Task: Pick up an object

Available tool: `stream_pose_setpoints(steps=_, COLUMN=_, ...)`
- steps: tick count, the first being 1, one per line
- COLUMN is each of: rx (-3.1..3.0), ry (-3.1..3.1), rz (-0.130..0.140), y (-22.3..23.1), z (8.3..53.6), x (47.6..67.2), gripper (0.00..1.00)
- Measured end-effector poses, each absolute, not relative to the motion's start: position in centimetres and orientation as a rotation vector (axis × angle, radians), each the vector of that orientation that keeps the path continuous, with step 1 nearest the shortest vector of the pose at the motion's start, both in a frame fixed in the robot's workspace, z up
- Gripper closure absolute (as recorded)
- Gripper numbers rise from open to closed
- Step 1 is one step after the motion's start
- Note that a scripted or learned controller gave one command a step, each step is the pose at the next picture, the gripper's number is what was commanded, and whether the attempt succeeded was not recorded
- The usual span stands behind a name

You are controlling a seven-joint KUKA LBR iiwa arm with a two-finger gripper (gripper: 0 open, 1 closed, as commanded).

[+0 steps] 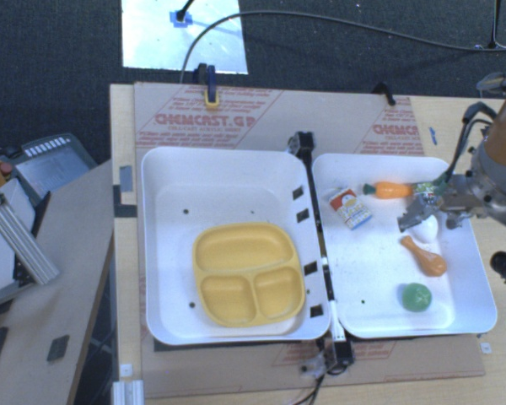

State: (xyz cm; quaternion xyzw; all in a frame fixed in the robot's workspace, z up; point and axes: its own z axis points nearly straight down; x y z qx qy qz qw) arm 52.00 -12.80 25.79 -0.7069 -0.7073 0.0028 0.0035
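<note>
White egg (427, 227) in the right bin (354, 310), gripper (423, 215) right over it.
I can't tell the fingers' state; I'd centre, descend straight, avoiding the drumstick (425, 256).

A robotics lab: clamped cardboard-topped bench (278, 112), twin white bins (228, 171), trailing cables (337, 24), dark carpet.

"CHEMCAST GP" on protective sheet (236, 108)
</note>
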Motion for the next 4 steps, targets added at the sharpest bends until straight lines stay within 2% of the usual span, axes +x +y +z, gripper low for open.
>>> stream_pose_setpoints(steps=1, rx=-2.219, ry=-2.226, rz=-0.001, y=-12.8, z=26.3, x=52.2, gripper=0.00)
stream_pose_setpoints(steps=2, rx=-2.219, ry=-2.222, rz=0.001, y=-12.6, z=21.8, x=51.5, gripper=0.00)
stream_pose_setpoints(steps=4, rx=-2.218, ry=-2.220, rz=0.003, y=-13.2, z=9.7, x=50.4, gripper=0.00)
